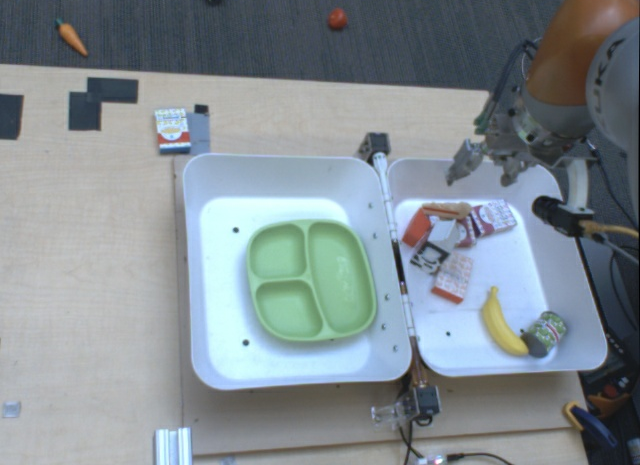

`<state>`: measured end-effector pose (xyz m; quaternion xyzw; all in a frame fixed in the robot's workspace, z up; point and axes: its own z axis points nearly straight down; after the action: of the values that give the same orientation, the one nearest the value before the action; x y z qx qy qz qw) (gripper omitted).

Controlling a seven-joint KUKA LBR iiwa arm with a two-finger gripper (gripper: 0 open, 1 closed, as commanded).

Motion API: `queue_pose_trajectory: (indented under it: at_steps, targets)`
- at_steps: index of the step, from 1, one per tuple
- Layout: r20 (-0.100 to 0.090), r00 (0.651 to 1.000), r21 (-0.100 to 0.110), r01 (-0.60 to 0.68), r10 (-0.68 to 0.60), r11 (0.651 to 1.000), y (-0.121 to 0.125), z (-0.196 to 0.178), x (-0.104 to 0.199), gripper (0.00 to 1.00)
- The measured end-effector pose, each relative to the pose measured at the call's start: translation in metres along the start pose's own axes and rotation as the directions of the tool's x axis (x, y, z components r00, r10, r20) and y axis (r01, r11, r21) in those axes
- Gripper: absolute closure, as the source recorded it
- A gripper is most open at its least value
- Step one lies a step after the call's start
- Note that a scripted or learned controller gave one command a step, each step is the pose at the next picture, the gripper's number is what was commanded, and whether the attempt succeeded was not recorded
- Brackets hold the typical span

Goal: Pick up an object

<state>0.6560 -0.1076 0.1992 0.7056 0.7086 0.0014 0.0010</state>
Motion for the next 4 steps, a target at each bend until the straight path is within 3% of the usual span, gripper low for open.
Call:
queue_pose_trajectory:
  at_steps: [1,2,3,4]
  targets:
    - [0.004,1.0,-0.006,-0.002,0.002,1.0,-0.061,0.106,-0.075,0.0]
    - [-0.003,1.0,-0.003,0.002,-0.002,1.0,-0.114,0.112,-0.095,0.0]
    - [0.002,1.0,-0.006,-0.001,0.001,1.0,-0.167,0.112,-0.034,0.0]
    - [0.003,1.0,-0.012,-0.001,0.001,1.0,-0.165,0.101,-0.034,1.0]
